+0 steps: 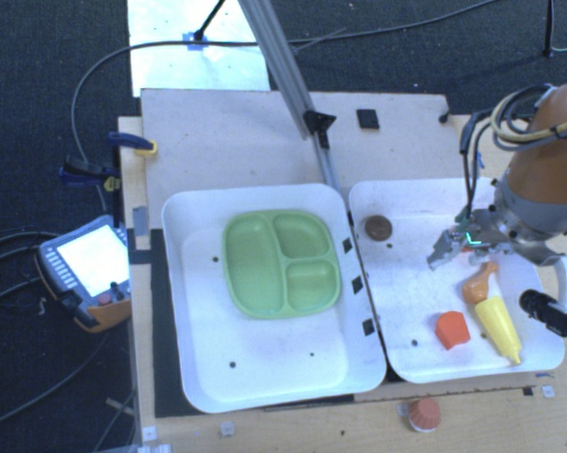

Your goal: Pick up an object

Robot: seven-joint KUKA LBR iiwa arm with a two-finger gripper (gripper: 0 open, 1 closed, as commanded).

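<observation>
**Ana:** Gripper (450, 248) first: where is it hanging? I see it over the right-hand bin (411, 361), coming off the grey and orange arm (544, 177).

**Ben:** Yes, low over the white floor, near the middle of that bin. Whether it is spread or closed I cannot tell; the tip is a small grey blur with a green light behind it. Nothing visibly sits in it.

**Ana:** What could it pick up?

**Ben:** Closest is the orange and yellow toy (492, 315), shaped a bit like a carrot or corn cob. Its orange end lies just beside the gripper, toward the front edge, and the yellow body runs away from it at a slant. The red-orange block (451, 329) is a little farther off on the front side. The brown round piece (378, 228) lies beyond the gripper, near the divider.

**Ana:** And the green plate (280, 263)?

**Ben:** Well apart, in the other bin (198, 300).

**Ana:** So what might go wrong?

**Ben:** My guess: dropping straight down meets bare floor, because nothing lies directly under it. The long toy tapers and lies tilted, so a pinch near its narrow end could squeeze it out sideways. A nudge could also push it against the block.
</observation>
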